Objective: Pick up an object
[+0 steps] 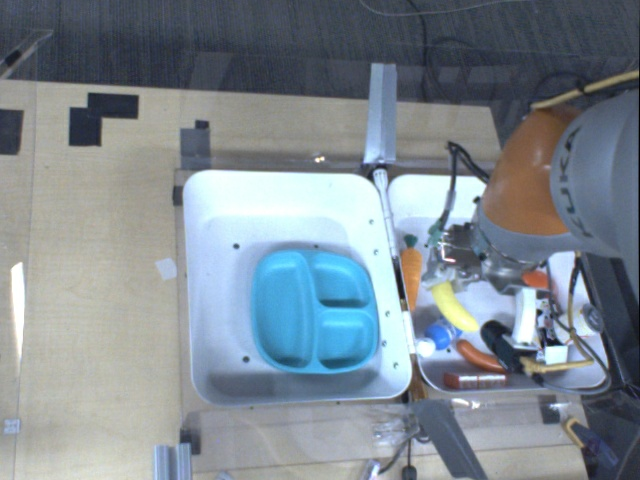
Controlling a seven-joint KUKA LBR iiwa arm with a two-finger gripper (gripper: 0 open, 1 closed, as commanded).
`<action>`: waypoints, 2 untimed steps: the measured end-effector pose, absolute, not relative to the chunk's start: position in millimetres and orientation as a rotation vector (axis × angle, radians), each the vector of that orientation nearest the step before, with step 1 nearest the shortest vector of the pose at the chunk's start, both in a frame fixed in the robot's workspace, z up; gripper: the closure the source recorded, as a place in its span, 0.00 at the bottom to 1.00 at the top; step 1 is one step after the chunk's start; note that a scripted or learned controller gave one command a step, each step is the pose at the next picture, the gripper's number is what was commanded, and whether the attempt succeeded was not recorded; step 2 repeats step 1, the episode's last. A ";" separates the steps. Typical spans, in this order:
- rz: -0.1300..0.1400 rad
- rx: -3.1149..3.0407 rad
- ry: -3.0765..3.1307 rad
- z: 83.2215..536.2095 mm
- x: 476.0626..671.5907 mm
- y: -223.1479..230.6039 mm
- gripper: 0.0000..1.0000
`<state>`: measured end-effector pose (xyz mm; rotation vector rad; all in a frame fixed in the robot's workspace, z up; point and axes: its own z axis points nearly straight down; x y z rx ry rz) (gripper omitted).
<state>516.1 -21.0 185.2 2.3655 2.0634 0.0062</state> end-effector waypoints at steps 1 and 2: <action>0.005 2.321 2.111 184.7 529.6 -33.4 1.00; 0.005 2.321 2.111 184.7 529.6 -33.4 1.00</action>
